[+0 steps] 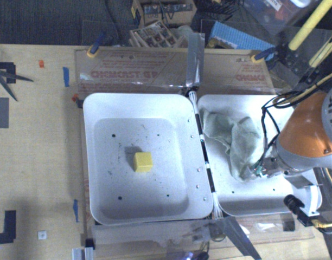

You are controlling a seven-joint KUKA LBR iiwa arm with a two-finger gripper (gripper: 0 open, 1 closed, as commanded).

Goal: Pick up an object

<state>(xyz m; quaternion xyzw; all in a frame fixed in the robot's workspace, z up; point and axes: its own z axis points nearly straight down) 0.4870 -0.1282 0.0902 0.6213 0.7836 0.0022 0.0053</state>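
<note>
Camera view: a yellow block sits in the left bin; a crumpled cloth fills the right bin, where the gripper hovers, grip unreadable. Limp fabric may slip free.

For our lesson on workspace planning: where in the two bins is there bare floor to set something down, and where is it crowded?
The left bin is mostly bare: open floor surrounds the yellow block on every side. In the right bin, the crumpled cloth covers the upper left, and the arm with its end effector crowds the right. A bare strip remains along its near edge.
</note>
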